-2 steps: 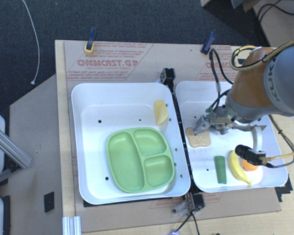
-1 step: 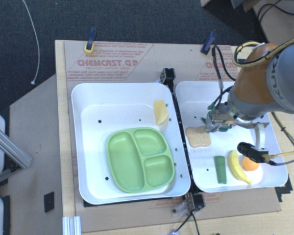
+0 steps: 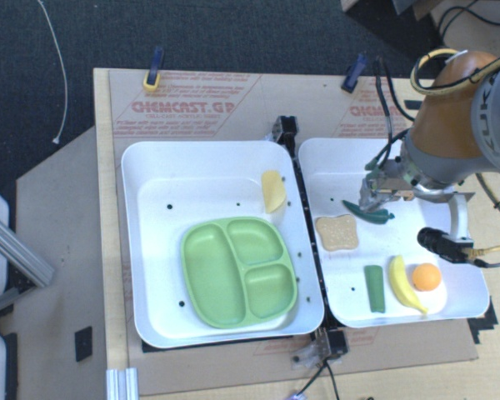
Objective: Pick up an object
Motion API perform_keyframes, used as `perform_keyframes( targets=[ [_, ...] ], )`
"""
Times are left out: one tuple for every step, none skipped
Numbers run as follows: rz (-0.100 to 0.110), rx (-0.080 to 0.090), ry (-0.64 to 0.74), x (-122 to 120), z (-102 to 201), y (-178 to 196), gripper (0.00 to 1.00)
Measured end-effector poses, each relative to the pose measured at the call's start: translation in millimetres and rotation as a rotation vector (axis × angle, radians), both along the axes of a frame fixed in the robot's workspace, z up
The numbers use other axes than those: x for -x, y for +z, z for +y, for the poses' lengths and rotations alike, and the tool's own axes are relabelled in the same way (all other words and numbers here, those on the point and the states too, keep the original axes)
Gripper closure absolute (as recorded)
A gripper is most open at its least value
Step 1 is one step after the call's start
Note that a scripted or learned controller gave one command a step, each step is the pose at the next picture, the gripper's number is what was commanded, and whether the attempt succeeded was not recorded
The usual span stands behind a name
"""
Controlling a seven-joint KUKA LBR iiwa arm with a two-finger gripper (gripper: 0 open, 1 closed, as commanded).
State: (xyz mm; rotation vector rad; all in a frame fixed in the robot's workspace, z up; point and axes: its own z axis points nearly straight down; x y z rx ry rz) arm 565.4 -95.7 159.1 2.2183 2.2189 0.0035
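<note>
Hovering gripper [image 3: 373, 200] over green pod [image 3: 367, 212] in right bin [image 3: 342, 307], lining up pick; finger state: can't tell, wrist blocking.

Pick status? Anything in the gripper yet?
Done: arm is over the right bin, gripper low at a dark green object. In hand: nothing clearly; a grip can't be confirmed. Left: grasp and lift. Bread slice, banana, orange lie untouched.

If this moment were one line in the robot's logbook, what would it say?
gripper over right bin | dark green object at its tip, hold unclear | bread slice, banana, orange lying in bin
</note>
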Motion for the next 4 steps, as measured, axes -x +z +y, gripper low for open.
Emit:
perform_keyframes(
  targets=[
    [-0.003,0.000,0.001,3,7,60,1.00],
    [-0.005,0.000,0.002,1,14,122,1.00],
    [0.007,-0.002,0.003,-1,75,110,1.00],
    [0.008,-0.003,0.006,-4,137,102,1.00]
  ],
)
